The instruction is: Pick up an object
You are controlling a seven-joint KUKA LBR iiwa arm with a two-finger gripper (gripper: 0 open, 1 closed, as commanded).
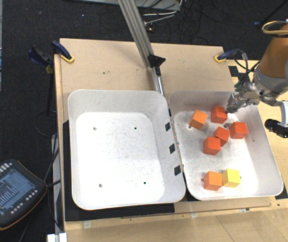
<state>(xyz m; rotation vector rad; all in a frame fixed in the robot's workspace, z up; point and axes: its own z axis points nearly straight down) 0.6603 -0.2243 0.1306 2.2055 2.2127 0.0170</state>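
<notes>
- The arm (277, 59), grey with an orange band, reaches in from the right and ends over the far right part of the right bin (265, 150).
- The claw (233, 105) hangs low just beside the red cube (218, 114) at the back of that bin; whether it touches the cube is hard to say at this angle.
- The state of the claw cannot be told; its tip is small and dark against the bin wall.
- Left of the red cube lies an orange cube (199, 119), tilted, close to the bin's left wall.
- Further forward, a second red cube (238, 129) sits to the right, with a smaller orange-red cube (222, 134) just beside it and another red cube (212, 145) touching that one at the front left.
- Near the bin's front edge, an orange cube (213, 180) and a yellow cube (231, 177) stand side by side, touching.
- The left bin (83, 105) lies beside the right one on the tabletop (109, 59).
- A teach pendant (8, 193) rests off the tabletop at lower left.
</notes>
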